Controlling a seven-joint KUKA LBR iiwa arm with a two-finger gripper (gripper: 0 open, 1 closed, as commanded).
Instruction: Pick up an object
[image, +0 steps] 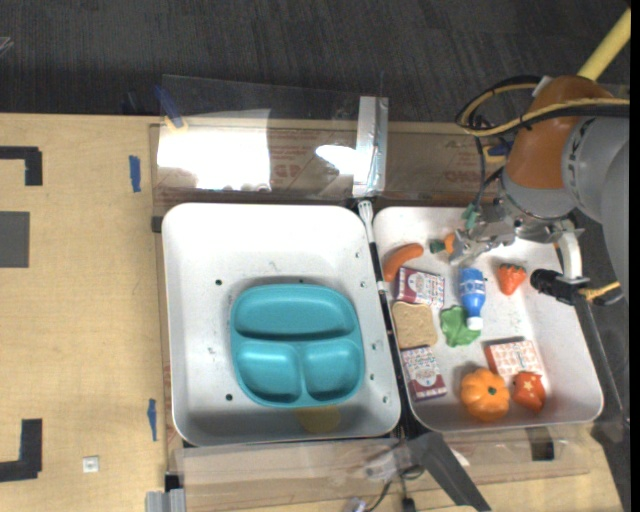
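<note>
Camera view. Two white bins sit side by side on the bench. The left bin (190, 300) holds a teal tray (296, 341) with three compartments, lying near the bin's middle. The right bin (570, 350) holds the small objects. At its far left lies an orange sausage (402, 256); just right of it is a small orange piece (441, 243). Nearer, down the bin's left side, come a carton (420, 288), a bread slice (414, 324) and a second carton (423, 373), each close to the next. A blue bottle (472, 295) lies in the middle, its near end touching a green piece (458, 327). A strawberry (511, 279) lies right of the bottle. In the near right part sit a pumpkin (485, 392), a third carton (511, 355) and a red fruit (530, 390), closely grouped. The arm (560, 150) reaches in from the right over the bin's far edge. The gripper (476, 236) hangs just above the far end of the bottle, beside the small orange piece; whether its fingers are apart or closed cannot be told, and nothing is seen held.
</note>
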